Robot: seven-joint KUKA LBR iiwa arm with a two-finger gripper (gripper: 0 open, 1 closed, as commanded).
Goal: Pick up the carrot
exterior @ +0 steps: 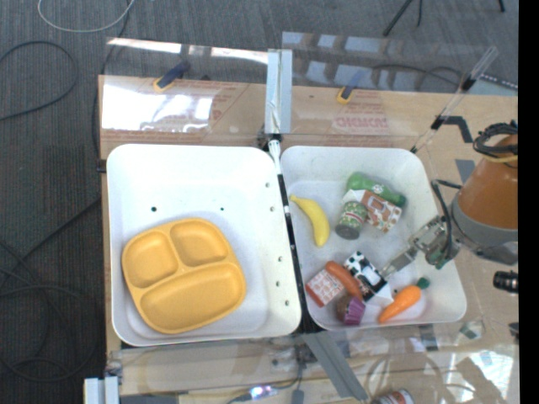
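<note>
Here my pincer [418, 252] hangs over the right side of the right bin [438, 305], reaching in from my orange-banded wrist at the right edge. Whether it is spread or pressed together I cannot tell from this angle, and nothing shows gripped in it.

Just near of it lies the one carrot [401, 303], orange with a small green top, slanting in the bin's near right corner, apart from my pincer. Beside the carrot's left end sits one small purple piece [354, 311], and next to that one black-and-white cow-patterned toy [366, 274], one red sausage-like piece [344, 279] and one reddish box [324, 288], all crowded together. Farther off in the same bin are one small can [351, 220], one printed carton [380, 209] and one green item [376, 187] bunched near the far side, and one yellow banana [314, 220] lying alone toward the bin's left wall.

The left bin [177, 162], the second of the two on the bench [126, 108], holds one yellow plate [182, 273] with three compartments, resting toward its near left.
</note>
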